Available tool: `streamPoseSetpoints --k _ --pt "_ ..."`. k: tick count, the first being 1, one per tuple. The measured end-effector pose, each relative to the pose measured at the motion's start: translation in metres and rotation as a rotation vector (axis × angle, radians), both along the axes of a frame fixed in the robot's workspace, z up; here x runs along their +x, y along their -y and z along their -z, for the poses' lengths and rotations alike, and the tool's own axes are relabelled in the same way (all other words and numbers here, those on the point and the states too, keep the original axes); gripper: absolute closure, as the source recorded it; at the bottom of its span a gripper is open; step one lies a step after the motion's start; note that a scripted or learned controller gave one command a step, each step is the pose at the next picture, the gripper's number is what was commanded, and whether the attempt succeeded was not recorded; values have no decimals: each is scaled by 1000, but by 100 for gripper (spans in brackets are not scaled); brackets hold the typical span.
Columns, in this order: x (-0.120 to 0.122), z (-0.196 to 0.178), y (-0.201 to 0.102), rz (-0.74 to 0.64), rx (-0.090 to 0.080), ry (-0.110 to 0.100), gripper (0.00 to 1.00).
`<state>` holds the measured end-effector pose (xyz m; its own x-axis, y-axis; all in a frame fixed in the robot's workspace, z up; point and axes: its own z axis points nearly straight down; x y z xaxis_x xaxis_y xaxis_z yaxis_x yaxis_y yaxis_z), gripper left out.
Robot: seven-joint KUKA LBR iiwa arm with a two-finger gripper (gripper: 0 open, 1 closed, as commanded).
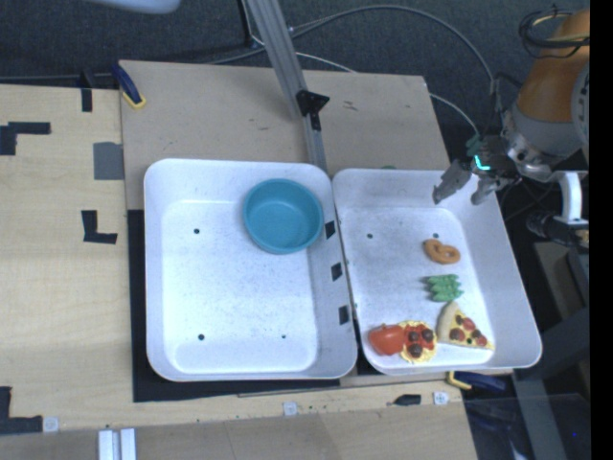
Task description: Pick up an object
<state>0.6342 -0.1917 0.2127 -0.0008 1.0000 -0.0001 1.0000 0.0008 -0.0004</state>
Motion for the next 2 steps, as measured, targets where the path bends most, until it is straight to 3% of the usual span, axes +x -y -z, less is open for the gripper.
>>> streamPoseSetpoints --k 1,2 --pt "0 0 0 0 0 0 0" --pt "8 53 4 0 1 -5 0"
